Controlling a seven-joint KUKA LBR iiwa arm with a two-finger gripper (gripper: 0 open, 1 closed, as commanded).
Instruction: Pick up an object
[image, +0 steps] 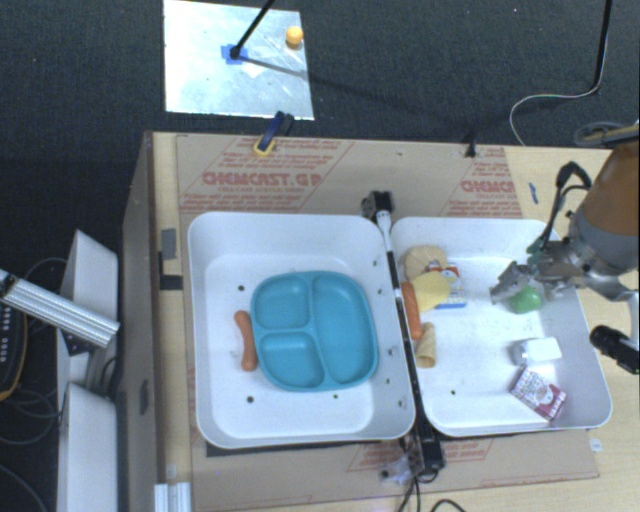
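Note:
My gripper (525, 284) hangs low over the right bin (590, 345), near its far right side, and stands open. A small green object (526, 299) lies right under it, showing between the two fingers (503, 284); whether they touch it I cannot tell. Elsewhere in this bin are a tan bun (423, 260), a yellow slice (431, 294), a tan piece (427, 345), a grey-white block (536, 351) and a red-and-white packet (538, 392). An orange stick (412, 310) lies along the divider.
The left bin (215, 300) holds a blue divided plate (314, 329) with an orange sausage (244, 340) beside its left edge. The arm's grey body and orange band (610, 210) reach in from the right. Cardboard rims both bins.

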